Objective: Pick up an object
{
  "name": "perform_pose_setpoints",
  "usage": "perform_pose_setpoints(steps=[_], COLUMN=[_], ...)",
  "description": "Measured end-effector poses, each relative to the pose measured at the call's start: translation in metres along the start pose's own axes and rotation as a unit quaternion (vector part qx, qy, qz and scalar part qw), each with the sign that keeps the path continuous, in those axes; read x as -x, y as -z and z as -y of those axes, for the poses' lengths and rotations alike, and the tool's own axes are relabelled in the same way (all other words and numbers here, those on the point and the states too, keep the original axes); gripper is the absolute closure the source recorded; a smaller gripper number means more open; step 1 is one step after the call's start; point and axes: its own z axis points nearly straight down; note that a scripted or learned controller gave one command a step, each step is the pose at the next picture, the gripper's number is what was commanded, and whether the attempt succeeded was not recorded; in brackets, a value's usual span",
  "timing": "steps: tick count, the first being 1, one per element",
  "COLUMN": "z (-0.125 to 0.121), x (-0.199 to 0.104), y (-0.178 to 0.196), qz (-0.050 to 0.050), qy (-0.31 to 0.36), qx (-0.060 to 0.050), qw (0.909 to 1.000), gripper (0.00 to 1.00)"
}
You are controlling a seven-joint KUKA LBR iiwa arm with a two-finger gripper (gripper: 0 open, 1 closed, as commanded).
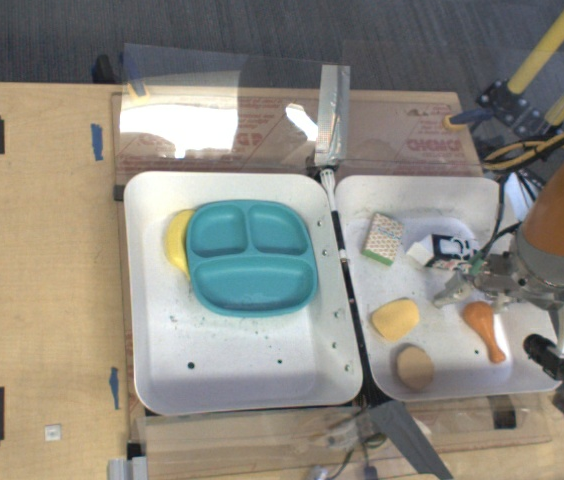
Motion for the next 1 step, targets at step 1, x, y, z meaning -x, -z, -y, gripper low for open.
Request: perform_pose_setpoints(steps=[1], z=[-0.0022], x=[0.0003], y=[0.0120], qz=[0.001], qy=[0.000], qx=[0.004], qw=[1.0000], gripper=[1.00])
